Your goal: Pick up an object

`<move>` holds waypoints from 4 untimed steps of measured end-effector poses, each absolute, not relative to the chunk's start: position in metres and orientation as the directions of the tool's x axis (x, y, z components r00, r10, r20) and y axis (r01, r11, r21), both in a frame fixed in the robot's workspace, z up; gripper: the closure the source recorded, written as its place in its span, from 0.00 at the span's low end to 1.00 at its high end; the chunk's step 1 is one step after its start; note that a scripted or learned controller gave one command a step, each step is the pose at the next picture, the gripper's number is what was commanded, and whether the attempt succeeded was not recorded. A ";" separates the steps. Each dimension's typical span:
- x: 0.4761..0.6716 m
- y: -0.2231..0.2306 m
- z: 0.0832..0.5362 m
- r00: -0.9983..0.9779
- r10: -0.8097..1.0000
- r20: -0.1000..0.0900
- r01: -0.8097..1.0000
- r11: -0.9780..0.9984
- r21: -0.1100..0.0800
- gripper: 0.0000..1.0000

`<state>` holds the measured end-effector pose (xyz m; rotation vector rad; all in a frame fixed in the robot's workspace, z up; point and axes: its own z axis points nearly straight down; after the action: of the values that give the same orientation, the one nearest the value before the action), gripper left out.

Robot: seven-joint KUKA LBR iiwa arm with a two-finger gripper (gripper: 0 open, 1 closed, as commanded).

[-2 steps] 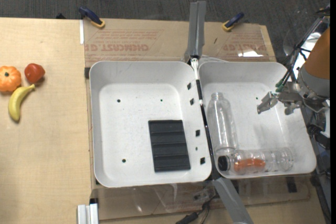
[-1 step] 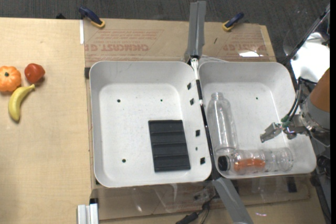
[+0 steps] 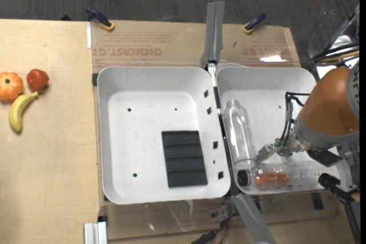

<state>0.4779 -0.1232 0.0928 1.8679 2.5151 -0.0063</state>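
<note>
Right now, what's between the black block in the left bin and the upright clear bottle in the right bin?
In the camera view, the bins' adjoining walls lie between the black block and the clear bottle.

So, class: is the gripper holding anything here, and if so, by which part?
It cannot be told. The gripper is low in the right bin, beside two clear plastic bottles, but nothing is visibly held.

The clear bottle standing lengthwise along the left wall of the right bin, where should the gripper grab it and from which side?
Probably the clear bottle is best gripped around its mid-body from above, fingers closing across its narrow width. It lies lengthwise close to the right bin wall, so a side approach looks cramped. The gripper sits nearby.
</note>
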 end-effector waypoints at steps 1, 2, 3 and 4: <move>0.478 -0.122 0.101 -0.287 0.958 -0.005 0.958 0.287 0.001 1.00; 0.478 -0.123 0.101 -0.287 0.958 -0.007 0.958 0.287 0.001 0.00; 0.585 -0.136 0.091 -0.060 0.998 -0.002 0.998 0.060 -0.001 0.00; 0.566 -0.187 0.153 0.077 0.997 -0.002 0.997 -0.077 0.000 0.00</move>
<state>0.5655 -0.1872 0.1526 2.3042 2.1336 -0.0029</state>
